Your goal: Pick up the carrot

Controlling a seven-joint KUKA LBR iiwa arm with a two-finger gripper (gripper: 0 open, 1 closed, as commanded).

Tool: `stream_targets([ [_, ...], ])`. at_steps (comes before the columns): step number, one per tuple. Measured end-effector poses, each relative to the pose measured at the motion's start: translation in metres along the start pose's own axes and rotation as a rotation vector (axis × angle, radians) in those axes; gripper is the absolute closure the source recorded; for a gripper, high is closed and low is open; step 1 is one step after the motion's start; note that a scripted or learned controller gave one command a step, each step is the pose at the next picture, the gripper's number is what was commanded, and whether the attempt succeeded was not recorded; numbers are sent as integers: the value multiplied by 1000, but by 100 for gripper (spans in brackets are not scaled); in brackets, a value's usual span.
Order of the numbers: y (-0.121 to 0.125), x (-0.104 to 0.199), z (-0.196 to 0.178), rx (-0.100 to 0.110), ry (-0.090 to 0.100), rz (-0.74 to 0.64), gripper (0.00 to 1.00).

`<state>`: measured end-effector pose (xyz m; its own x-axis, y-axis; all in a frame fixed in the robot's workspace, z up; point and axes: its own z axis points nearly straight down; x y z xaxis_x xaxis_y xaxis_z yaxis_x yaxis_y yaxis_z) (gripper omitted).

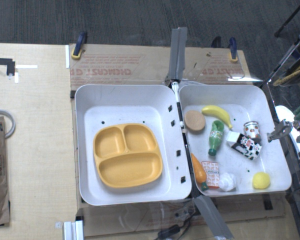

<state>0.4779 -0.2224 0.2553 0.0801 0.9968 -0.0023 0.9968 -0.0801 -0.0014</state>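
Lying by right bin's point(270, 104) left wall: carrot point(198, 170); gripper point(280, 130) state can't tell.

Yellow divided tray point(127, 155) in left bin point(85, 149), banana point(217, 114), green bottle point(215, 138), lemon point(261, 180)

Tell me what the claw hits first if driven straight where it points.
The claw, at the outer rim of the white right bin, seems aimed leftward in the picture; likely first contact is the small red-and-white can, though depth is unclear.
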Motion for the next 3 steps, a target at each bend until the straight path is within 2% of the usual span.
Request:
stream_targets([
  [1,0,4,-164,1,0,44,0],
  [3,0,4,-164,2,0,44,0],
])
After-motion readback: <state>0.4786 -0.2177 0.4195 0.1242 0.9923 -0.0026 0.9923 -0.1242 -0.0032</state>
